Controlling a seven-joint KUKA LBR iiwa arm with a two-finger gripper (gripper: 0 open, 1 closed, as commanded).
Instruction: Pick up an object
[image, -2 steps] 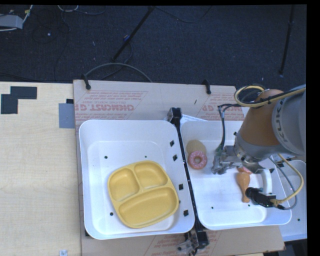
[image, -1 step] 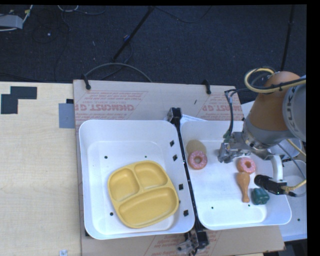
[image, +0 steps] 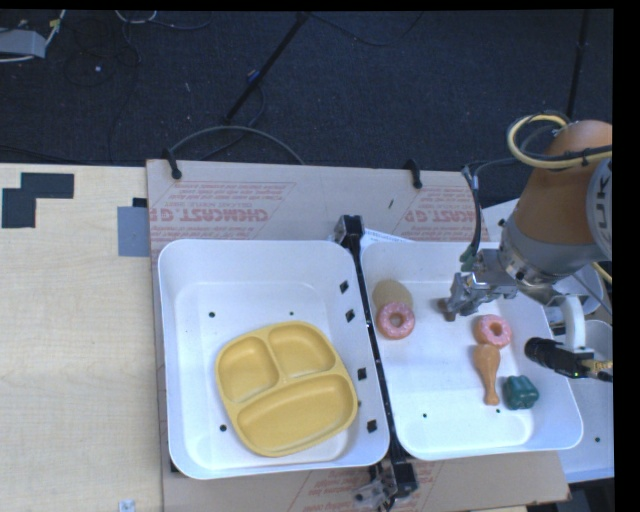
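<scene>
Pincer sits over the upper middle of the right bin, low near the floor; whether it is spread or closed cannot be told at this angle, and nothing is seen in it. Orange-banded arm reaches in from the right behind it.

Nearest candidate: pink donut, just beside the pincer toward the lower right, lying flat. Touching or nearly touching its lower edge, a tan drumstick lies lengthwise, thin end toward the front wall. A small green piece lies just beside that thin end. To the pincer's left, a second pink donut rests against a tan rounded piece, near the divider.

Handling, judged: all look like toy food, so light, rigid, smooth, not fragile. Donuts: take across the outer rim, or one finger through the hole. Drumstick: pinch across the narrow shank; the bulb may slip. Green piece: small, blocky, easy span. Crowding of donut and drumstick risks a nudge.

Count, right bin: donuts 2, drumstick 1, green piece 1, tan piece 1.
Left bin: one yellow divided tray, three compartments, lying flat.
Bins on bench: 2.
</scene>
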